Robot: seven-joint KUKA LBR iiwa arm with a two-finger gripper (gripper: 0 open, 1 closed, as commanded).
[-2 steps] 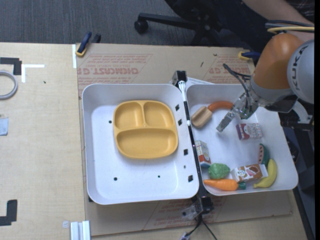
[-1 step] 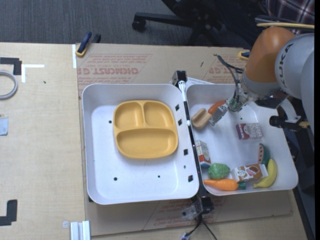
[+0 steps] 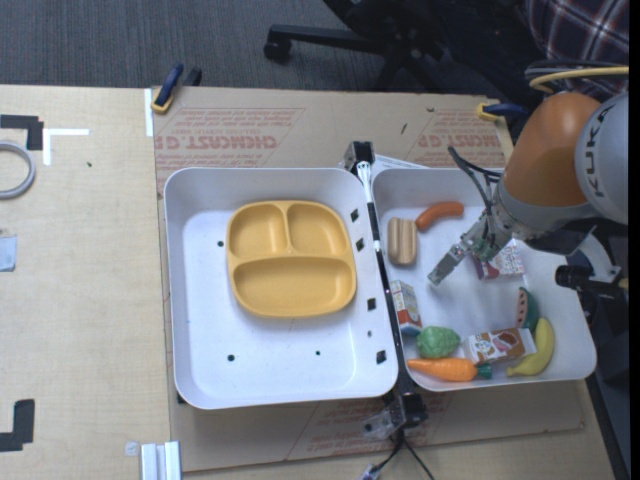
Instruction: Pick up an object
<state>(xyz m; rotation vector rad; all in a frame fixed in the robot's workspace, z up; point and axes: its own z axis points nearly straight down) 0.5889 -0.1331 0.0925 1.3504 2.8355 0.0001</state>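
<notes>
My gripper [image 3: 441, 272] hangs low over the middle of the right bin [image 3: 575, 313], slanting down to the left from the grey wrist. A small white and pink packet [image 3: 503, 262] lies right beside the wrist. A tan bun [image 3: 402, 240] and an orange sausage [image 3: 440, 213] lie to the gripper's left and above it. Along the bin's near side sit a small carton [image 3: 405, 306], a green broccoli [image 3: 437, 342], a carrot [image 3: 443, 369], a juice box [image 3: 501, 346], a banana [image 3: 541, 349] and a watermelon slice [image 3: 524, 306]. Nothing shows in the gripper's grasp.
The left bin [image 3: 190, 298] holds a yellow divided plate [image 3: 292, 258]. Both bins rest on a cardboard sheet [image 3: 230, 128] on the bench. The arm's orange band [image 3: 560, 148] looms over the right bin's far corner. An office chair base [image 3: 330, 38] stands beyond the bench.
</notes>
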